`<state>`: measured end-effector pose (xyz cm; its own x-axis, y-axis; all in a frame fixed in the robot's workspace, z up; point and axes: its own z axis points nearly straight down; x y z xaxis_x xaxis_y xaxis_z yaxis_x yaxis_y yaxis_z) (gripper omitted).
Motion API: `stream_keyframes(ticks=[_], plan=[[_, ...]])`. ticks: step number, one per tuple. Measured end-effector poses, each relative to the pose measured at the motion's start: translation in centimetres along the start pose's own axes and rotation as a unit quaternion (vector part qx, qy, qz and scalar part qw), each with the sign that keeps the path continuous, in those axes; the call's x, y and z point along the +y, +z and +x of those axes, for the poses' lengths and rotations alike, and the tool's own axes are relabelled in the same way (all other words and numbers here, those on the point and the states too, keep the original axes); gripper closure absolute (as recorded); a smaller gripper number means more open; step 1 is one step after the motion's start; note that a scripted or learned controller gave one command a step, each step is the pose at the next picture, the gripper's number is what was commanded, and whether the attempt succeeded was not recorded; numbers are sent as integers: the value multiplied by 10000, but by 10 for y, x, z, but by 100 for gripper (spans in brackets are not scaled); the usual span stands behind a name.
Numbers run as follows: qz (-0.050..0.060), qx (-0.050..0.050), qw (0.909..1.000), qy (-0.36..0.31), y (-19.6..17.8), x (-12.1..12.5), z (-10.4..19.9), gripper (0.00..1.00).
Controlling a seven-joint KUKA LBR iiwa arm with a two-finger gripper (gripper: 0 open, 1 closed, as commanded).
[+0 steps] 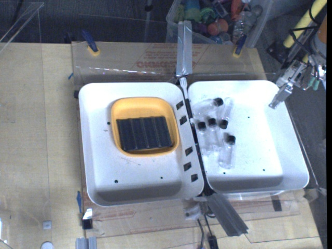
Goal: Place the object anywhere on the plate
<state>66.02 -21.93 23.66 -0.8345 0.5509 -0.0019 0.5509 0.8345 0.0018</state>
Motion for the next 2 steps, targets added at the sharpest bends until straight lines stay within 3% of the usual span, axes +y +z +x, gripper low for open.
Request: stream_keyframes(ticks=[2], plan=[[-9,-6,10000,-20,-1,-2,3,0]])
